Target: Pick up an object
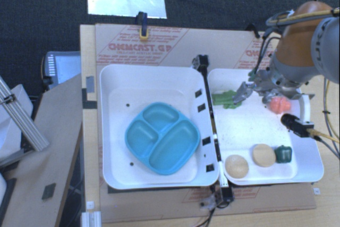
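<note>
In the right bin (pixel 239 133) a green leafy item (pixel 225 98) lies near the far left corner. A pink item (pixel 278 105) sits near the far right, partly under the arm. Two tan round pieces (pixel 237 166) (pixel 263 154) and a dark green item (pixel 284 154) rest along the near edge. My gripper (pixel 245 91) hangs low over the far part of this bin, just right of the green leafy item and close to touching it. The grey and orange arm (pixel 300 45) reaches in from the right.
The left bin (pixel 122 82) holds a blue divided plate (pixel 162 137). A black clip strip (pixel 207 114) runs along the wall between the bins. Cardboard (pixel 159 48) lies under both bins. A cable and black connector (pixel 297 125) hang over the right bin's right side.
</note>
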You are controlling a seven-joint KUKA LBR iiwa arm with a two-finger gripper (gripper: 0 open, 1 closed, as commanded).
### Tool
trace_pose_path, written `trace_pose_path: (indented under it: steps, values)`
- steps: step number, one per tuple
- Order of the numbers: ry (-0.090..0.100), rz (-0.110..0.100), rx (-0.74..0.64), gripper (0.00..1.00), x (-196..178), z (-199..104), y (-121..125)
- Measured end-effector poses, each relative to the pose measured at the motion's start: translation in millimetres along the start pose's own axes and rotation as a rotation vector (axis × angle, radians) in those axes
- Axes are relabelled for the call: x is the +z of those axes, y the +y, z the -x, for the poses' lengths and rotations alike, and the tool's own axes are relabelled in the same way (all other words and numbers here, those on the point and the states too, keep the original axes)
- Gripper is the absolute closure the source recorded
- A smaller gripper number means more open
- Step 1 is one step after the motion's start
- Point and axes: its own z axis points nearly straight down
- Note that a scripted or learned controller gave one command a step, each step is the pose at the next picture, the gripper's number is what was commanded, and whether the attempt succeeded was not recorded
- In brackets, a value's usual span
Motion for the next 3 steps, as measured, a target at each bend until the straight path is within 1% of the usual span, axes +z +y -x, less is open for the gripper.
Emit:
trace_pose_path:
  steps: [1, 2, 3]
  values:
    - [-0.001, 0.014, -0.002, 0.0, -8.0, -0.1, 2.9]
    - [-0.002, 0.014, 0.0, 0.0, 38.0, 9.2, 6.9]
    - [-0.002, 0.013, 0.0, 0.0, 88.7, 8.9, 8.1]
